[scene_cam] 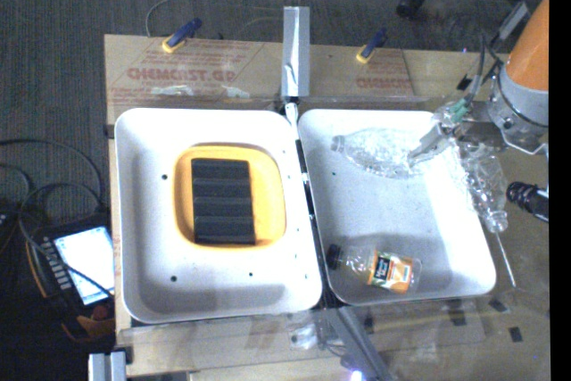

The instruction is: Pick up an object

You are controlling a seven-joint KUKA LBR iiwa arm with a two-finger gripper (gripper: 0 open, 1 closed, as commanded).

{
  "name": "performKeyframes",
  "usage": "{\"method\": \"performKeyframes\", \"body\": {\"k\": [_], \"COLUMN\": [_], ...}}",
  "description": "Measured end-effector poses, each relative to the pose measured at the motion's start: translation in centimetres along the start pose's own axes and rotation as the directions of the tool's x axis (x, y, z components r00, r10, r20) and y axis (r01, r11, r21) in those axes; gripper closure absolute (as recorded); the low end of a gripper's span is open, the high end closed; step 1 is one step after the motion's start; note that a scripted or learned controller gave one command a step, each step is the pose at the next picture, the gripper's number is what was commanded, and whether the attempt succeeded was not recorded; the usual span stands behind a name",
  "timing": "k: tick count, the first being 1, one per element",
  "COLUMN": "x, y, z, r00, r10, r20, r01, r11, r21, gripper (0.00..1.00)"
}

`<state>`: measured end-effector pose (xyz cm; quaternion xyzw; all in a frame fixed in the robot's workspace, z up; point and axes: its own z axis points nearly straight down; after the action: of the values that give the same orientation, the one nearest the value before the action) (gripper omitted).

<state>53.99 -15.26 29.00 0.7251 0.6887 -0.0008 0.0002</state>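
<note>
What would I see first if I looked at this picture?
Probably the bright yellow tray with a black ridged block in it, sitting in the middle of the left bin. In the right bin, a small bottle with an orange label lies on its side near the front, and a crinkly clear plastic bottle lies at the back, by the robot's claw.

Both white bins [134, 192] look like smooth matt plastic. The left one holds a glossy yellow tray [272, 192]; the right holds two clear, shiny plastic bottles [375, 149].
</note>
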Motion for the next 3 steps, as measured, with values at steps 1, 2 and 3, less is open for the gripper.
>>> {"method": "performKeyframes", "body": {"k": [1, 2, 3], "x": [0.3, -0.9, -0.8], "y": [-5.7, -4.6, -4.5], "z": [15.8, 19.4, 18.5], "r00": [0.992, 0.983, 0.983], "r10": [-0.123, -0.183, -0.183], "r20": [-0.003, 0.007, 0.005], "r01": [0.123, 0.183, 0.183], "r11": [0.992, 0.983, 0.983], "r21": [0.003, -0.028, -0.028], "gripper": [0.00, 0.00, 1.00]}}
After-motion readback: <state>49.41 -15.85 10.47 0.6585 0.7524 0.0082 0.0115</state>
